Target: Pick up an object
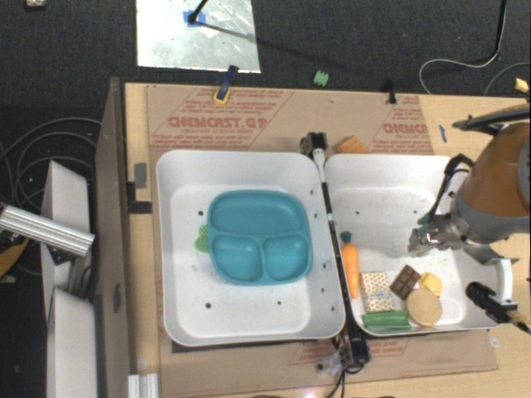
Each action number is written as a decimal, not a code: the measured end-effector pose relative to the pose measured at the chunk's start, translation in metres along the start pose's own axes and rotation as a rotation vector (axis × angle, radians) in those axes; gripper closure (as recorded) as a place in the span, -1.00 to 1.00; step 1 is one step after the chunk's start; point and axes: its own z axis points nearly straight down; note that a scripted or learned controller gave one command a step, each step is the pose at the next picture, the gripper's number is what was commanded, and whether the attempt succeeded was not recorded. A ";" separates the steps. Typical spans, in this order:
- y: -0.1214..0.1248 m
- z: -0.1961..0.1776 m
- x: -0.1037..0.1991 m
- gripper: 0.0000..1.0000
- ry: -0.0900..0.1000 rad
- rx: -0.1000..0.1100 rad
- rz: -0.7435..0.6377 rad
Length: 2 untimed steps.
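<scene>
My gripper (421, 240) hangs over the right bin (382, 181), near its right side, just above a cluster of toy food. Below it lie a brown chocolate piece (404, 281), a yellow chunk (431, 284), a round tan cookie (424, 308), a patterned cracker (375, 287) and a green strip (385, 320). An orange carrot (351, 268) lies along the bin's left wall. Nothing shows between the fingers.
The left bin (178, 222) holds a teal divided plate (259, 236) with a small green piece (202, 240) at its left edge. An orange block (352, 145) sits on the cardboard behind the bins. The arm's bulk covers the right bin's right edge.
</scene>
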 end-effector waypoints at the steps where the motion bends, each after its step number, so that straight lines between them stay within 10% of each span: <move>1: 0.001 -0.010 0.000 1.00 0.000 -0.002 0.000; 2: 0.002 -0.021 0.000 1.00 0.000 -0.005 -0.001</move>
